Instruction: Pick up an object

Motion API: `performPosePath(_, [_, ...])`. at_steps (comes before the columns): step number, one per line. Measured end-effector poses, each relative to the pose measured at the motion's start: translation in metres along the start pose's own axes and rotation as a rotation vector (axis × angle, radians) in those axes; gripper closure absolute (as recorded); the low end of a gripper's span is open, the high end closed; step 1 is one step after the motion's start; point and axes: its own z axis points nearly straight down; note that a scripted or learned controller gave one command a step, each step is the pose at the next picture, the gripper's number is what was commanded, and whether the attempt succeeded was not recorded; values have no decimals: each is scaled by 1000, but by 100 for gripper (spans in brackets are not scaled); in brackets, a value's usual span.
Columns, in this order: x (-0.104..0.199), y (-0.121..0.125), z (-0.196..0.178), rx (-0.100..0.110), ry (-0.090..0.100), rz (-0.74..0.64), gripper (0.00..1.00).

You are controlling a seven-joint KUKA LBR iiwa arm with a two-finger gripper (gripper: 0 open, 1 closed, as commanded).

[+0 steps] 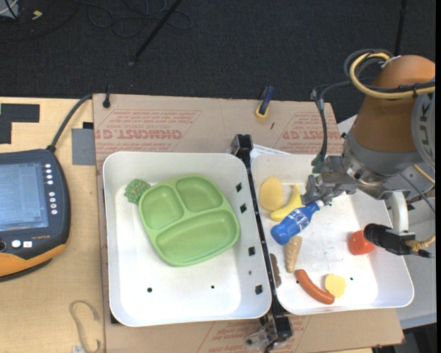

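Over the right-hand bin (397,289), near its far edge, you see the gripper (317,194) lowered just above the cap end of a blue bottle (295,222), but you cannot tell how it is set. That bottle lies tilted, its base toward the divider between the bins. Just beside it, toward the far edge, you have a yellow lemon-like piece (271,193) and a yellow banana shape (286,211). Nearer the front edge lie a tan cone (292,251), an orange-red sausage (313,285) and a small yellow piece (335,285) touching it. A red object (360,243) sits by the right wall. Your left-hand bin (125,285) carries a green divided plate (189,219), with a small green broccoli piece (137,190) at its far-left corner.
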Motion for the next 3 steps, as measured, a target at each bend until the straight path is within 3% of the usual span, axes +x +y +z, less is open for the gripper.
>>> performPosePath(2, [111, 16, 13, 4, -1, 2, 100])
performPosePath(3, [132, 35, 9, 0, -3, 5, 100])
